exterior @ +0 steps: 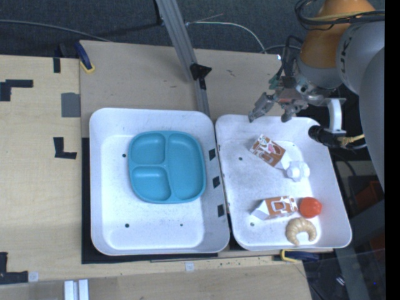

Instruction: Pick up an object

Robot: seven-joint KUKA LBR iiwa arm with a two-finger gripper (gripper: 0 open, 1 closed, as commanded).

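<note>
Arm's jaws (273, 112) spread wide, holding nothing — above right bin's (325, 167) far edge, croissant (301, 230) well apart

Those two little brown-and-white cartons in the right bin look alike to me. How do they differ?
The upper carton lies near the bin's far end, slanting down to the right, with a white crumpled thing at its lower end. The lower carton lies nearer the front, almost level, between a red ball and a croissant. The upper one is closer to the pincer. Both lie flat on their sides and share the brown-and-white print.
</note>
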